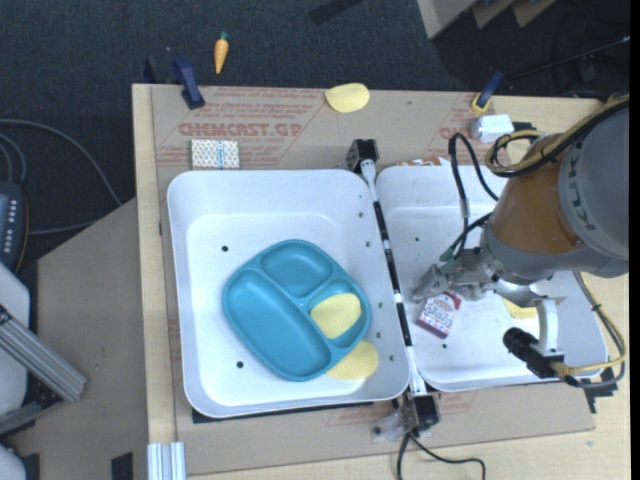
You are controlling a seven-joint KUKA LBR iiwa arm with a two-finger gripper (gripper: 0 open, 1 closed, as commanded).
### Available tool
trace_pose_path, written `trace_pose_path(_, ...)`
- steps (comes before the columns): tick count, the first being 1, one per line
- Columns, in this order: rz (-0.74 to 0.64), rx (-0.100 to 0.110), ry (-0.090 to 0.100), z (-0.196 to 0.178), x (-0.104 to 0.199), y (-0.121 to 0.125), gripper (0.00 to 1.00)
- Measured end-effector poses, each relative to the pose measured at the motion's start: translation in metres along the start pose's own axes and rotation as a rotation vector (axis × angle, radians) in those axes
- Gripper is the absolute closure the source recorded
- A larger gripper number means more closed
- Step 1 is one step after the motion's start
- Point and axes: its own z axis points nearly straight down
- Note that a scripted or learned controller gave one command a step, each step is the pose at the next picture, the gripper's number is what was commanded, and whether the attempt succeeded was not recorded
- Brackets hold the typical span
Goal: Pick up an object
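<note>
A cardboard-topped bench (260,128) is sitting on dark carpet, bearing two shallow white bins side by side. In the right bin (590,353) a small packet (438,315), white with red print, is lying flat near the bin's left wall. The gripper (447,280) is hanging just above and touching the packet's upper edge; whether it is released or clenched cannot be told, and the packet is not seen lifted. The grey arm (590,208), with its orange band (530,213), is reaching in from the right and covering much of that bin. A yellow piece (520,309) is peeking out beneath the wrist.

In the left bin (200,208) a blue tray (280,308) with compartments is lying at a slant, holding a yellow object (336,314) in its right compartment. Another yellow object (355,362) is lying just beside the tray's lower right edge.

On the bench behind the bins are lying a patterned packet (215,153), a blue clip (187,83) and a yellow disc (347,97). A small toy carrot (221,53) is lying on the carpet.
</note>
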Motion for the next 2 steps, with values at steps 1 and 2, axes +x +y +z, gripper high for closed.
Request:
trace_pose_path(1, 0.000, -0.002, -0.001, -0.062, -0.048, 0.028, 0.00)
trace_pose_path(2, -0.002, 0.001, 0.001, -0.012, 0.000, 0.001, 0.00)
